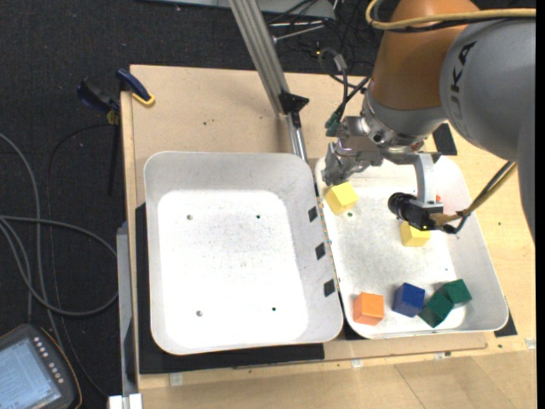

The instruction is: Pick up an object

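Reaching in from the right, the grey arm places its two-finger gripper (339,170) over the right white bin (477,262), directly above a yellow cube (341,198) beside the bin's left wall. I cannot tell its state. A second yellow cube (415,234) lies nearby. An orange cube (369,308), a blue cube (409,299) and two green blocks (445,301) stay at the front.
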Motion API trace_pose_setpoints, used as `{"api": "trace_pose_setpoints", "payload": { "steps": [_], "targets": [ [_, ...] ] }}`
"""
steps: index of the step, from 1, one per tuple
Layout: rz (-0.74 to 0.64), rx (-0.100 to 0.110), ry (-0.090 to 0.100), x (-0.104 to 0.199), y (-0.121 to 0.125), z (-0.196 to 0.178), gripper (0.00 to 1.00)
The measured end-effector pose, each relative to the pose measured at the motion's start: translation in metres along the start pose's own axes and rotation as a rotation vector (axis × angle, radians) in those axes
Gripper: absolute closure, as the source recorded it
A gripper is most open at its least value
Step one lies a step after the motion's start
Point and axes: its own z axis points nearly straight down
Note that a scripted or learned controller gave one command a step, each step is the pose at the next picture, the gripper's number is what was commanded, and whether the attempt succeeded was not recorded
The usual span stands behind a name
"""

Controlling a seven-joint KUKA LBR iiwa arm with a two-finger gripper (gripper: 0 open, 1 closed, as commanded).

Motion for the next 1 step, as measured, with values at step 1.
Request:
{"api": "trace_pose_setpoints", "payload": {
  "steps": [1],
  "targets": [
    [0.000,0.001,0.000,0.0523,-0.0131,0.0033,1.00]
  ]
}}
